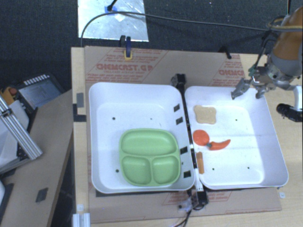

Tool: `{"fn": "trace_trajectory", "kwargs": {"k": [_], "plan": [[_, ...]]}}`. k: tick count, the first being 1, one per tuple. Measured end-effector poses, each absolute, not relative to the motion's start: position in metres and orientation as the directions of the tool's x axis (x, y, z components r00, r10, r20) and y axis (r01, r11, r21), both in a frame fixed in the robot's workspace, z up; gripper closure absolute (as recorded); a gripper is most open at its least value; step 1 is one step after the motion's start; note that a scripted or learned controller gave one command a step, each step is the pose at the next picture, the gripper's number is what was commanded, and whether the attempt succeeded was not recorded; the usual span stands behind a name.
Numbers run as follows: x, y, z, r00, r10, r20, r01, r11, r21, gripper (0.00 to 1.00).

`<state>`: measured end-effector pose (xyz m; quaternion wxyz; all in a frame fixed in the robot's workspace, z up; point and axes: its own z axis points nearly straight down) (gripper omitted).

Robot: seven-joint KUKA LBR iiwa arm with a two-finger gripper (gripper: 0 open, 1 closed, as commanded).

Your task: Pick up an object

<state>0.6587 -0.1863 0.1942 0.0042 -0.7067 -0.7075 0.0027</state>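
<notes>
The gripper point(247, 90) hung over the far right corner of the right bin point(265, 174), its two dark fingers spread apart with nothing between them; one fingertip point(234, 95) pointed down toward the bin's far wall, the other lay near the bin's right rim. Above it, the grey wrist and orange band of the arm point(288, 46) entered from the right edge of the view.

Inside the right bin, well apart from the gripper, lay the pickable objects: a tan, bread-shaped piece point(205, 114) near the left wall; just in front of it a round red-orange piece point(201, 136); touching or nearly touching that, a curved red-orange pepper-like piece point(218, 144); and a small orange stick point(200, 162) along the left wall. All four rested on the bin floor.

The left bin point(102, 126) held a light green divided tray point(150, 156) with three compartments, set toward the near right corner. Black clips point(180, 80) joined the two bins along their shared edge.

Both bins sat on a brown board point(156, 63) printed in red with mirrored lettering that appeared to read "CHEMCAST GP", repeated at several angles. A yellow-and-dark clamp point(127, 47) gripped the board's far edge. Beyond it lay a shiny metal sheet point(112, 12), crossed by a thin cable point(189, 21). At the far left stood a ridged aluminium bar point(19, 131) and a dark box point(35, 92).
</notes>
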Motion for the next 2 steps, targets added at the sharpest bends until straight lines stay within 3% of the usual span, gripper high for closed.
{"fn": "trace_trajectory", "kwargs": {"k": [1, 2], "plan": [[0.662, -0.186, 0.201, -0.003, 1.000, -0.001, 1.000, 0.003, 0.002, 0.00], [0.666, -0.194, 0.154, -0.002, 1.000, 0.000, 1.000, 0.002, -0.001, 0.00]]}}
